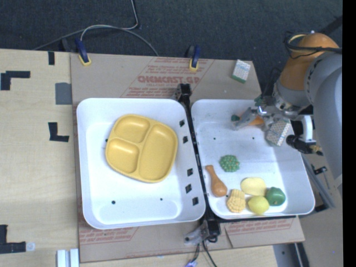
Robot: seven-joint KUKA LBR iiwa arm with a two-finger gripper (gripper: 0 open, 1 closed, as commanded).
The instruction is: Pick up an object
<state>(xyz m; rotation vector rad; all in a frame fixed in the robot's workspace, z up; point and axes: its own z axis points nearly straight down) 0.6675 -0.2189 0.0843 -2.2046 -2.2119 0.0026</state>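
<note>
Bench: cardboard sheet (167, 77) under 2 white bins set side by side, touching along a black clipped seam.
Left bin (92, 149): holds a yellow tray (142, 147) with 3 compartments, lying flat in the upper middle, turned at a slant.
Right bin (222, 118): holds the toy food and the arm's working end.
Arm (311, 77): grey with an orange band, reaching in from the right over the right bin's upper right corner.
Gripper (245, 118): low over the upper part of the right bin, pointing left; something orange shows just beside the fingers, but whether it sits between them, and how far they are spread, I cannot tell.
Broccoli (229, 163): green, alone near the bin's middle, well apart from the gripper.
Drumstick (216, 182): brown, by the left wall, below the broccoli.
Corn (236, 201): yellow, at the bottom edge, just beside the drumstick's thick end.
Potato (253, 186): pale yellow, right of the corn.
Lemon (258, 205): yellow, below the potato, touching it.
Pepper (275, 196): green, at the cluster's right end, against the lemon.
Box (241, 70): small, green and white, on the cardboard above the right bin.
Clamps (83, 54): 2, blue and yellow, on the cardboard's far edge.
</note>
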